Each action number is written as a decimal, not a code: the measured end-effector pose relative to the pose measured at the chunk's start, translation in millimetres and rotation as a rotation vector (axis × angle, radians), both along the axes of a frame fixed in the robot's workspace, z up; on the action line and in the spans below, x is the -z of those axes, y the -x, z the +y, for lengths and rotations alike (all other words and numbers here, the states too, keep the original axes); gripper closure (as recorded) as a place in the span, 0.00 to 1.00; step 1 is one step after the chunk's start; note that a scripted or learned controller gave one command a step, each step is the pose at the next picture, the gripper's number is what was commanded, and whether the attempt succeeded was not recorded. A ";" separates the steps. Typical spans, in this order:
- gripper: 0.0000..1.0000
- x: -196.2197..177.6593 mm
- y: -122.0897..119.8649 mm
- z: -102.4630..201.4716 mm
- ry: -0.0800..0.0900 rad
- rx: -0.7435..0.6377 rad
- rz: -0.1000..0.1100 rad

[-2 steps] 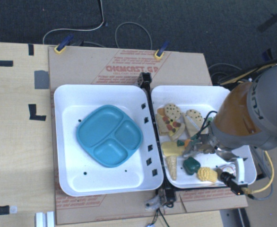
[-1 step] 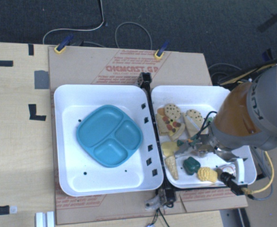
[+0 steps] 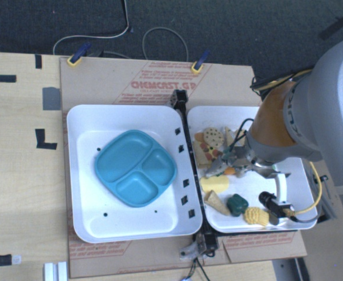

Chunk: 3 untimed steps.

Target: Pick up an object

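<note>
Hovering low in the right shallow white bin (image 3: 294, 221) with the claw (image 3: 227, 164) among small food-shaped toys, its opening impossible to tell, while lying just at seven o'clock from it, long axis three-to-nine, a pale yellow wedge-shaped block (image 3: 214, 184).

blue tray (image 3: 136, 167), white bins (image 3: 81, 157), green obj (image 3: 237, 204)

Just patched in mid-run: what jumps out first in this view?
The blue tray lying alone in the left bin. Then the grey arm reaching into the right bin, low over a clutter of small food items, with a yellow piece and a green piece nearest.
</note>
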<state>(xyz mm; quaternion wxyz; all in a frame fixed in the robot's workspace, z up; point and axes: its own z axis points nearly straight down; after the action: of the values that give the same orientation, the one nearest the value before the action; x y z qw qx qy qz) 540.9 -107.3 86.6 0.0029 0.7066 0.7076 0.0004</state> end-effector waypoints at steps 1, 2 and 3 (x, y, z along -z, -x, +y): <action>0.00 -4.3 -50.6 12.1 -0.002 -0.001 0.003; 0.00 -1.3 -105.5 6.8 -0.002 0.000 0.008; 1.00 -9.1 -100.6 6.6 -0.003 0.003 0.025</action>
<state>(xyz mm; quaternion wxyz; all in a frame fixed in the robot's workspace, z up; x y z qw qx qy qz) 641.5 -100.8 95.8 -0.0070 0.7078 0.7064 -0.0076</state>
